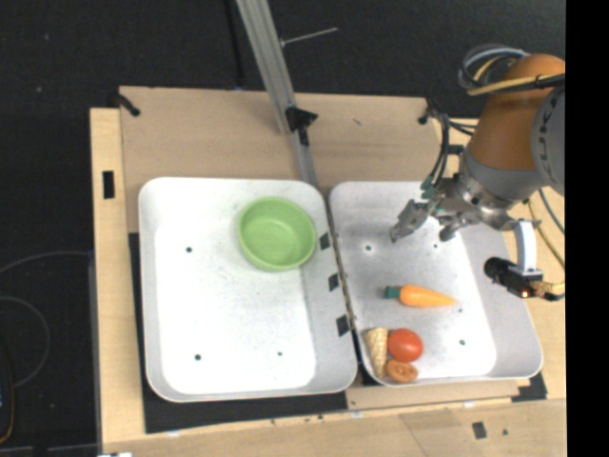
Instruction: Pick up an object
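My gripper (424, 227) hangs over the back part of the right bin (495, 341), its fingers spread open with nothing between them. An orange carrot (423, 297) with a green stub lies in the middle of that bin, below the gripper and apart from it. At the bin's front left corner sit a red tomato (405, 344), a pale bread-like piece (378, 347) and a small orange-brown item (402, 372), close together. A green bowl (277, 233) stands upright in the back right part of the left bin (190, 350).
A slanted metal pole (271, 60) rises from the back of the bench between the bins. The arm's wrist (509, 150) and a cable with a black part (509, 274) reach over the right bin's right side.
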Robot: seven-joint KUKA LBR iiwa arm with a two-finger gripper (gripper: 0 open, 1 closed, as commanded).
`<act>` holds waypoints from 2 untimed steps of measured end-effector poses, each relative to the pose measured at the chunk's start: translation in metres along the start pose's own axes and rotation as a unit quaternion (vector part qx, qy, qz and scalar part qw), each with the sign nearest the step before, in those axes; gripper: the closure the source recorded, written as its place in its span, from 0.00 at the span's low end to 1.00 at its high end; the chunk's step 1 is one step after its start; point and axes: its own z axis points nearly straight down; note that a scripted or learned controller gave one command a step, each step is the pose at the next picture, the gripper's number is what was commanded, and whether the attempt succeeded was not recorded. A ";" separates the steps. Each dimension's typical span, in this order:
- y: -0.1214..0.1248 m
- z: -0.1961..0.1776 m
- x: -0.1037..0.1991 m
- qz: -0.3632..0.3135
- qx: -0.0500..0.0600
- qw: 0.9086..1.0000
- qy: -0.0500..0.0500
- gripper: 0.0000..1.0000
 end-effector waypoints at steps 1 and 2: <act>0.000 0.000 0.000 0.000 0.000 1.000 0.000 0.00; 0.000 0.039 -0.001 0.002 0.000 1.000 -0.002 0.00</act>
